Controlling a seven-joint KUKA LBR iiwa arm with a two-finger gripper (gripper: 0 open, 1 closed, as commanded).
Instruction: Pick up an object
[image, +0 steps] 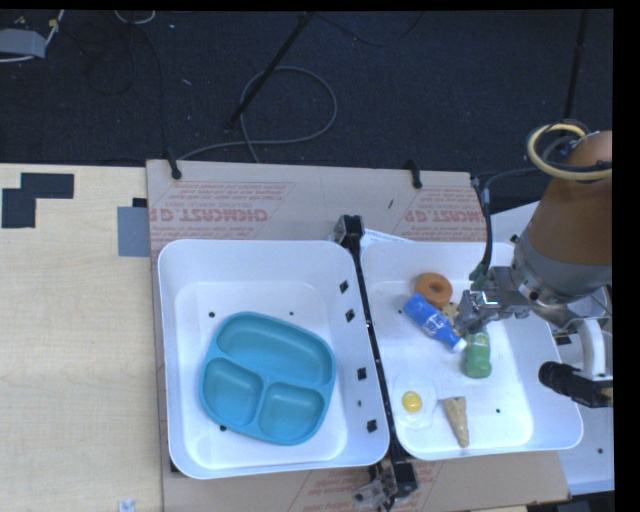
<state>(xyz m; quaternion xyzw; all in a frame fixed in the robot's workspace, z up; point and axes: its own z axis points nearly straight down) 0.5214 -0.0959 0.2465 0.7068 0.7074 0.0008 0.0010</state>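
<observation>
One gripper (470, 312) reaches in from the right on the grey arm (560, 265), whose orange band (578, 205) sits above the wrist, and it hangs low over the right bin (545, 425); whether it is spread or closed cannot be told, since the metal parts blur together at its tip. Five small things lie in that bin. One blue bottle (432, 321) lies tilted just left of the gripper, so near that touching or apart cannot be told. One green bottle (477, 356) lies just below the gripper, its top end pointing up toward it. One brown donut (434, 288) rests above the blue bottle, near the bin's far side, close to the bottle's upper end. One fried egg (411, 402), white with a yellow yolk, lies toward the near left corner, well apart from the gripper. One tan cone (457, 419) lies just right of the egg, its point toward the near rim. None of these five sits visibly between the fingers. Two bins stand side by side, meeting along a dark divider (362, 340). One blue tray (268, 377) with three compartments lies in the left bin (175, 300), slightly turned. Both bins rest on one cardboard sheet (260, 205) with red print, and one pale wooden bench (70, 350) spreads to the left.
</observation>
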